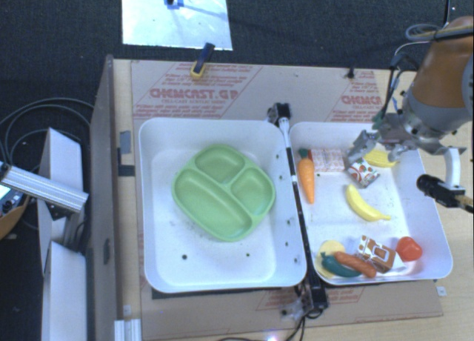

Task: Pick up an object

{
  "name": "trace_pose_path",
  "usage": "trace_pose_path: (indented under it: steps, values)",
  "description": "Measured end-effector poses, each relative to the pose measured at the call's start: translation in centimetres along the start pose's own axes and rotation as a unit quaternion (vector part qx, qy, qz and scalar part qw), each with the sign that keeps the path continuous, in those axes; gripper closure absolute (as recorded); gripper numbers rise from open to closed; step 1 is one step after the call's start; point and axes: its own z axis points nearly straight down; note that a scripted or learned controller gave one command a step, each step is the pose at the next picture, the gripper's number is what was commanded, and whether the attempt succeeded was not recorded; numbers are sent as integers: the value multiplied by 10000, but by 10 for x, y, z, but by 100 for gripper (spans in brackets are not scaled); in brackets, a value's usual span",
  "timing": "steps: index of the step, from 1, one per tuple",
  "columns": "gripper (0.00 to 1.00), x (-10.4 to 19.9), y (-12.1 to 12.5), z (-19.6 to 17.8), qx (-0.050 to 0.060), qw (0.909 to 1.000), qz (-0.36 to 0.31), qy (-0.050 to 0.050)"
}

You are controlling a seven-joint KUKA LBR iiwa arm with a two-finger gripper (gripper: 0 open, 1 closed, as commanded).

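Grey arm (437, 113), orange band, dark cables.

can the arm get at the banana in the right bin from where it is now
Probably yes. The banana lies on open bin floor in the right bin, apart from the carrot and the small box. Nothing lies over it, and the end effector hovers just beyond it.

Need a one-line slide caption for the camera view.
KUKA arm's end effector poised over the right bin of toy food, beside a patterned box; green divided plate in the left bin.
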Motion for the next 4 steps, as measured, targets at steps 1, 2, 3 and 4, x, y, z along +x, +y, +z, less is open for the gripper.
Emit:
trace_pose_path:
  steps: [1,2,3,4]
  values:
    - [0,-44,-14,121,36,10000,8,7]
    - [0,-23,-44,116,10,10000,-10,14]
    - [100,-24,-41,105,-22,10000,-9,3]
    - [100,20,-44,4,-59,10000,-52,7]
